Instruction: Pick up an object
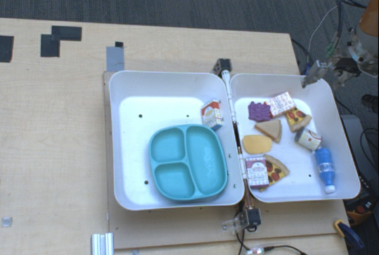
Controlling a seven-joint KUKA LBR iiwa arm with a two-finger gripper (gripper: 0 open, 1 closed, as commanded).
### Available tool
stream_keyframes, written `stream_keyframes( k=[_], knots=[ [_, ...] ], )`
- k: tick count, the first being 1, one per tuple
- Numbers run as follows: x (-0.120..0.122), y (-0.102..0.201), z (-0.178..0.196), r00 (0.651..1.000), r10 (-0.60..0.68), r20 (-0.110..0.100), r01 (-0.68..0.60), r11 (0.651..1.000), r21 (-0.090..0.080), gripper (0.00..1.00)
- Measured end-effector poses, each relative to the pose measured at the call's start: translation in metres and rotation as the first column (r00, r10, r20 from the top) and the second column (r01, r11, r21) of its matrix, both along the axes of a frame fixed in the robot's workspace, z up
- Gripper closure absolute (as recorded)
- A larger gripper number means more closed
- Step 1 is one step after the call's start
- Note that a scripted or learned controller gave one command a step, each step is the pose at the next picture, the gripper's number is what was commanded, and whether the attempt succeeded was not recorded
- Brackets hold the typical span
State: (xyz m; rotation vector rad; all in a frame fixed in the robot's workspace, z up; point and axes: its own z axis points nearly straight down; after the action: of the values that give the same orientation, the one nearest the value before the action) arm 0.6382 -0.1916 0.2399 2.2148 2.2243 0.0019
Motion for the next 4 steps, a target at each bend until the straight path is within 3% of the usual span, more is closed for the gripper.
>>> stream_keyframes(
  k=[1,2,3,4],
  knots=[
    [-0.032,0.031,-0.144,1.0,-0.001,0.004,0.001,1.0,0.0,0.0],
    [-0.03,0.031,-0.132,1.0,0.0,0.009,0.0,1.0,-0.002,1.0],
    [-0.03,0.031,-0.132,1.0,0.0,0.008,0.0,1.0,-0.002,0.0],
    [-0.103,0.035,-0.153,1.0,-0.002,0.003,0.002,1.0,0.0,0.0]
  ],
)
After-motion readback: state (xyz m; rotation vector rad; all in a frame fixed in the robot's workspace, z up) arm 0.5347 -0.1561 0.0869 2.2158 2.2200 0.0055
